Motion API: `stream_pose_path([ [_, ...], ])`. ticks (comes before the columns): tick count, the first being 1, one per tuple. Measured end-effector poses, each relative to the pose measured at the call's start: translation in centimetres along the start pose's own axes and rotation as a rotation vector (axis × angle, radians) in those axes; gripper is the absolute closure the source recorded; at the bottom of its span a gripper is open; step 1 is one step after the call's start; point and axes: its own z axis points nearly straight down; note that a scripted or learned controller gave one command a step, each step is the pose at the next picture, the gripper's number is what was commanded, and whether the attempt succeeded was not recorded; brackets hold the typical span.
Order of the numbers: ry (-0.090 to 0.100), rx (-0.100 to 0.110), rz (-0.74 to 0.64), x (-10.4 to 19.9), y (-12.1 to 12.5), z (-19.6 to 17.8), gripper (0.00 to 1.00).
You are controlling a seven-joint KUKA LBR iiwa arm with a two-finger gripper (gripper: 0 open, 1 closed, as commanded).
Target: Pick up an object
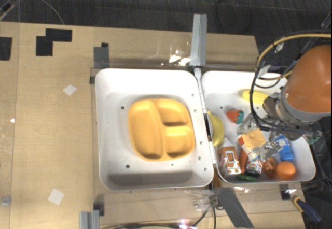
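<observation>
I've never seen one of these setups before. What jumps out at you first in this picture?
The big yellow divided tray lying alone in the left white bin catches the eye first. Next comes the robot arm with its orange band, reaching in from the right over the right bin. Under it sits a colourful jumble, with an orange ball in the near corner and a banana by the divider.

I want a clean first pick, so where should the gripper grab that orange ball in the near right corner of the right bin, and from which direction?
Take the orange ball across its widest middle, probably coming straight down. It is round, so no side is better, but the bin wall and a brown item crowd it, so side approaches look blocked.
</observation>
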Motion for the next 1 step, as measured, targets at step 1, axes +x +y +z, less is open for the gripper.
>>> stream_pose_path([
  [1,0.0,-0.001,-0.143,-0.63,-1.82,2.25,1.0],
])
